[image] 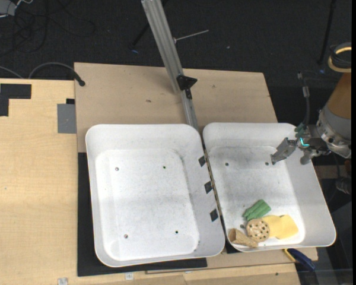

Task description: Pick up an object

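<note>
Several small objects lie in the near corner of the right bin (249, 141): a green piece (258, 209), a yellow piece (283, 226), a round tan disc with dark holes (257, 228) and a tan scrap (243, 237). They touch or overlap one another. My gripper (294, 154) hangs over the right bin's far right side, well behind the pile. Its two fingers (280, 152) are spread apart with nothing between them.
The left bin (107, 141) sits beside the right one, with black clips (209, 186) along the shared rim. A slanted aluminium rail (169, 52) runs from the top down to the gap between the bins. Wooden bench surrounds both.
</note>
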`<state>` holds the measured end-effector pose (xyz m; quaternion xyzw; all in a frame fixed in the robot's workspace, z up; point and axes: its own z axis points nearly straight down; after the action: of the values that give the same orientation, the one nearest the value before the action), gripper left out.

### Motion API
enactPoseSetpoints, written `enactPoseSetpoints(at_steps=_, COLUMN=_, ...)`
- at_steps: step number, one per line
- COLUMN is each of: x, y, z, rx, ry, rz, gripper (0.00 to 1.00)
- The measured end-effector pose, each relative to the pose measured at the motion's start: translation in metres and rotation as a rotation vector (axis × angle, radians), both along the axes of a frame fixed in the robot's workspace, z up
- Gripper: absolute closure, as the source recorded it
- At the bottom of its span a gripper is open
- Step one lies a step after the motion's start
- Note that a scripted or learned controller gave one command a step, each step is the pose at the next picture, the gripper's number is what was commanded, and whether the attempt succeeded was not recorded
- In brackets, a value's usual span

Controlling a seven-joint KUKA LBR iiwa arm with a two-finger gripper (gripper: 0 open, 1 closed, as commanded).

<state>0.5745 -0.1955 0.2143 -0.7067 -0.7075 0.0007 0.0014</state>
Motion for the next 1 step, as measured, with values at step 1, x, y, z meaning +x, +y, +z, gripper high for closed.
enactPoseSetpoints(at_steps=1, x=-0.0065, y=-0.0007, z=-0.0629, rx=0.002, ry=0.006, rz=-0.001, gripper=0.00)
